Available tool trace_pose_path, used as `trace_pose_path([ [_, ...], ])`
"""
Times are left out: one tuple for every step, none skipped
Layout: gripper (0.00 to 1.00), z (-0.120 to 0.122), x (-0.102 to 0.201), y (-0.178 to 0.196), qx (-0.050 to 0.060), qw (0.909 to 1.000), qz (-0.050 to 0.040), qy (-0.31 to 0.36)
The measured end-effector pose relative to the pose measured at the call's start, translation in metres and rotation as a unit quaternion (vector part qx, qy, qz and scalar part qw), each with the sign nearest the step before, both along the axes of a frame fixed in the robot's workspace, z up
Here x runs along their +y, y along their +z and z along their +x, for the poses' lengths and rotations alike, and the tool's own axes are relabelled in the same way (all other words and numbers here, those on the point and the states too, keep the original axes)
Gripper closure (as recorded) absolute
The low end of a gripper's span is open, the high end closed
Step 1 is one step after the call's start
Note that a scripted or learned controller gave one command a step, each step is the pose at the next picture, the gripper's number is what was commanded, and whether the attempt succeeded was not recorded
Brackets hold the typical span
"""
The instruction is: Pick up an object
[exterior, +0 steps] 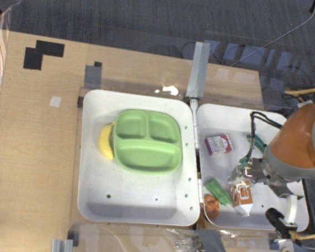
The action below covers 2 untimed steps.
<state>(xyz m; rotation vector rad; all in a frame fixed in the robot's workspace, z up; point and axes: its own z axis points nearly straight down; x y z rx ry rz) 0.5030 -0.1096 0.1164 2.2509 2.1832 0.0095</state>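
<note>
My gripper (pixel 245 174) hangs low in the right bin (pixel 225 116), under the orange wrist band. Directly below it lies an orange and white carton (pixel 242 197), close to or touching the gripper. A green packet (pixel 218 191) lies to the left of the carton, and a small orange round thing (pixel 211 204) sits at the bin's front left. A maroon and white packet (pixel 218 144) lies further back. The arm hides the bin's right part.
The left bin (pixel 132 204) holds a green divided tray (pixel 147 140) with a yellow banana (pixel 106 142) tucked against its left side. A metal bar (pixel 197 71) runs back from the gap between the bins. Black cables loop beside the arm.
</note>
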Motion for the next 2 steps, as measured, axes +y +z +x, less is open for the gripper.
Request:
trace_pose_path([
  [1.0,0.02,0.047,0.069,0.002,0.9964,-0.0004,0.085],
  [1.0,0.022,0.047,0.08,-0.001,0.9963,-0.0004,0.087],
])
